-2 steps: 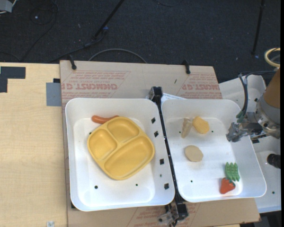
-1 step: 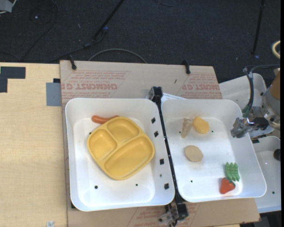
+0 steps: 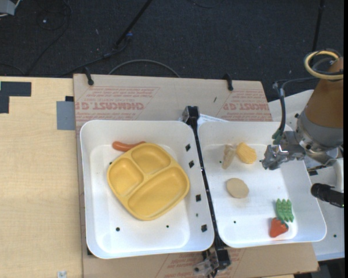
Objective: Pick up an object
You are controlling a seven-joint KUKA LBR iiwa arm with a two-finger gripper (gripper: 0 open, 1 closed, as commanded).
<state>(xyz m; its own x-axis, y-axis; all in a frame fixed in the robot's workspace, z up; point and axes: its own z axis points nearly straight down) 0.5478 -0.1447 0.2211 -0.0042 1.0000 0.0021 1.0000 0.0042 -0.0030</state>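
- The right bin (image 3: pixel 313 227) holds five small things, any of which could be picked: a yellow lump (image 3: pixel 246 153) near the back, a pale tan stick-like piece (image 3: pixel 227 156) just beside it on its left, a round beige piece (image 3: pixel 238 188) in the middle of the floor, and at the front right a green ridged piece (image 3: pixel 284 209) touching a red-orange piece (image 3: pixel 278 229) below it.
- All five lie flat on the white floor of the bin, none lifted.
- The yellow lump is the thing nearest the hand, with bare floor between them.
- The hand (image 3: pixel 271 158) sits over the right side of the right bin, at about the level of the yellow lump, its dark metal parts pointing toward the left of the view.
- Whether it is apart or together cannot be told from this angle; nothing shows in it.
- The arm (image 3: pixel 326 106) comes in from the right, its orange band above the grey wrist, with black cables looping beside it.
- The left bin (image 3: pixel 98 149) carries a yellow divided tray (image 3: pixel 148 180), tilted a little, with an orange carrot-like piece (image 3: pixel 126 145) lying behind its upper left edge.
- Both bins rest on a cardboard sheet (image 3: pixel 162 100) on the pale wooden surface (image 3: pixel 29 184).
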